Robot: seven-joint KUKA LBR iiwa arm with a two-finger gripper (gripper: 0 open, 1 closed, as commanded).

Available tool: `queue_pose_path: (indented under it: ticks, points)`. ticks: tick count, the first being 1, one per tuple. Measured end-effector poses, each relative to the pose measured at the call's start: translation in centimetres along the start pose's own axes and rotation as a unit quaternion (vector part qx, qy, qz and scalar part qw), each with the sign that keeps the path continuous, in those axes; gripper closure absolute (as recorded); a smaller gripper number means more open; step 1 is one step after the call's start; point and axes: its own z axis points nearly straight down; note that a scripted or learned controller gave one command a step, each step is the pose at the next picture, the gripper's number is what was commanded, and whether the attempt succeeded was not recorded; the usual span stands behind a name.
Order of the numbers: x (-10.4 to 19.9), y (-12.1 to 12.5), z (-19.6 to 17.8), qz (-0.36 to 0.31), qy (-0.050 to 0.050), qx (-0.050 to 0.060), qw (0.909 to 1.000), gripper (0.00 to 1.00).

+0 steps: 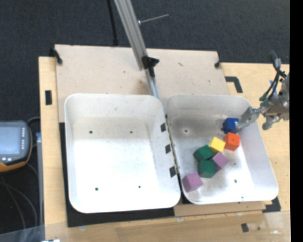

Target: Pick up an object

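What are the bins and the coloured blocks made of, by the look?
Bins: likely thin moulded plastic, white, matte, scuffed; rounded corners and rolled rims suggest it. Blocks, e.g. the green block: solid matte colour, no shine, probably foam or painted wood; can't tell which.

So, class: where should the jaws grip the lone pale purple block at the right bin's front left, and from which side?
Grip the pale purple foam block across its two free flat sides, coming from above: it sits apart from the cluster, though the bin wall crowds its left.
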Motion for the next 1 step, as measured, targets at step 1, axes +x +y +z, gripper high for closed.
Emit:
queue_pose_path:
  ticks: [1]
  points:
    - [4.05,-3.22,9.64,0.001,0.001,0.004,1.0000,0.00]
